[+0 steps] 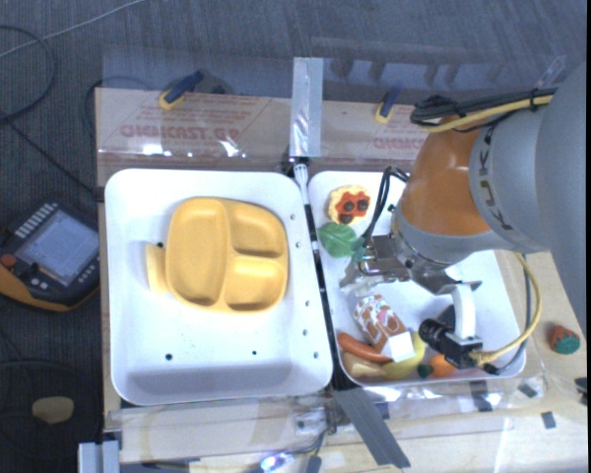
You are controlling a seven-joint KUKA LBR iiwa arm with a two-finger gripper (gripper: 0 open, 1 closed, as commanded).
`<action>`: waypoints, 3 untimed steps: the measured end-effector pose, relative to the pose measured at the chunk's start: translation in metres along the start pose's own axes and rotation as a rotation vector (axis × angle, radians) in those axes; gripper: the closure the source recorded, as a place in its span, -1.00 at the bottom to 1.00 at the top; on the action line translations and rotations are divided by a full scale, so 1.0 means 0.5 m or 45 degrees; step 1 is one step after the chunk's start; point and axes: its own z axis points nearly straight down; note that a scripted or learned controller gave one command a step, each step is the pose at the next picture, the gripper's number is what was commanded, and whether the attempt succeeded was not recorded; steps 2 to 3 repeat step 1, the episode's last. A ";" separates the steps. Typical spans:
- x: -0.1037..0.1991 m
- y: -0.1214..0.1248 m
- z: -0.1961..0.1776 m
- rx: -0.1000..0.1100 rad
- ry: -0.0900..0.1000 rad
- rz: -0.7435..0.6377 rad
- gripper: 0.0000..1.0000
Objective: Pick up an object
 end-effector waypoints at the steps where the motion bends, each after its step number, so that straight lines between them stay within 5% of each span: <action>1: 0.000 0.000 0.000 0.000 0.000 0.000 -1.00; 3: 0.000 0.000 0.000 0.000 0.000 0.000 -1.00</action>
